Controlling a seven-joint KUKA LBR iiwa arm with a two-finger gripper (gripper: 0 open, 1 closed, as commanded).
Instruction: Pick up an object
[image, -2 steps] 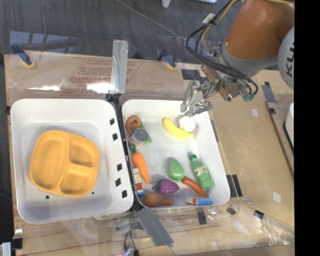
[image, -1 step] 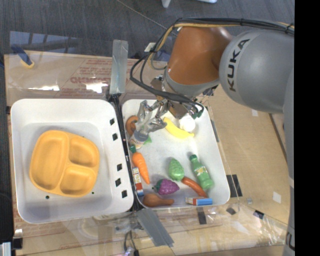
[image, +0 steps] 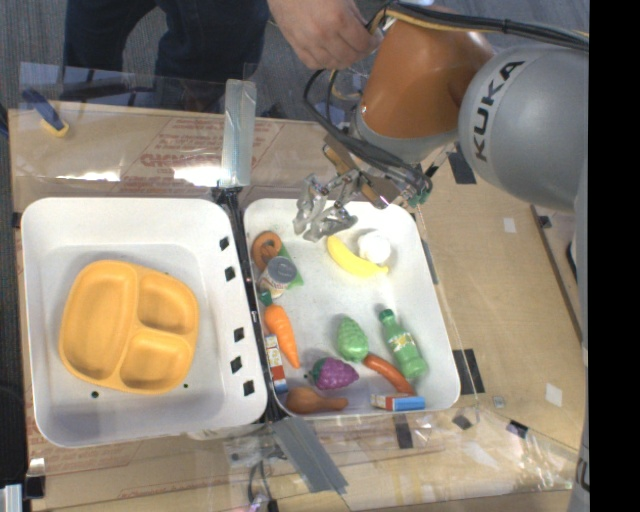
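The gripper (image: 322, 212) hangs over the far-left corner of the right bin (image: 432, 300), fingers spread wide and holding nothing — poised, I judge, to descend. The likeliest target, a toy banana (image: 353, 260), lies just right of it, touching a white ball (image: 375, 246).

We see a yellow plastic compartment tray (image: 128, 325) lying in the left shallow white bin (image: 50, 225), its three hollows facing up; the right shallow white bin (image: 432, 305) sits just beside it, the two rims touching along a black seam with small black clips; both bins rest on a tan bench (image: 505, 300) covered with clear plastic sheet; a strip of grey tape (image: 237, 130) stands up behind the seam, and another strip of grey tape (image: 308, 452) runs across the bench in front of it; a person's bare hand (image: 322, 32) shows at the top edge, with dark clothing (image: 165, 35) behind the bench.
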